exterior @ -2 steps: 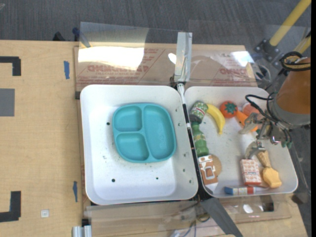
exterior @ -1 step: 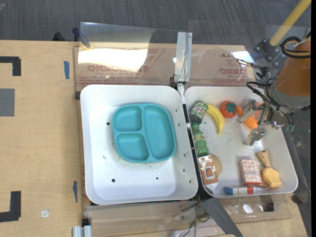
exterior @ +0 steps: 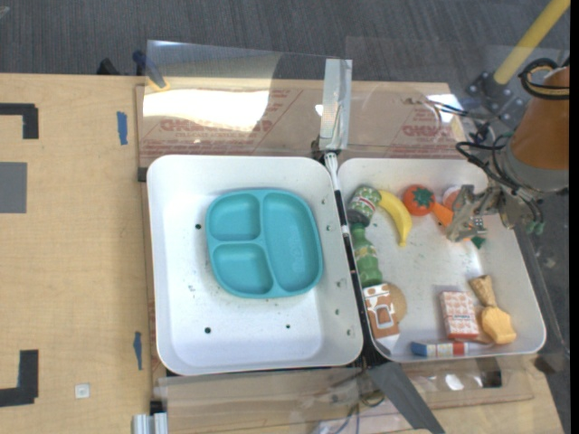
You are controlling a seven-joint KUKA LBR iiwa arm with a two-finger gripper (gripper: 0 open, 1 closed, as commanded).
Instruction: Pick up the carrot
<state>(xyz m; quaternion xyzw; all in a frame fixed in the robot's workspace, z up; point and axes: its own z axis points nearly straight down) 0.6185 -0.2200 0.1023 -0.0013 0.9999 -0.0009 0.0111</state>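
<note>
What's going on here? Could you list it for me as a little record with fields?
left bin: holds a teal divided plate
right bin: holds toy foods
carrot: far side of right bin, beside a tomato
banana: left of the tomato
pincer: low over the right bin, right next to the carrot
carrot held: cannot tell from this view

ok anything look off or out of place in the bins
Nothing looks spilled or broken. The toy foods in the right bin lie loosely scattered, and the banana rests beside the green can. The blue divided plate sits slightly rotated in the left bin. The gripper is down over the carrot.
</note>
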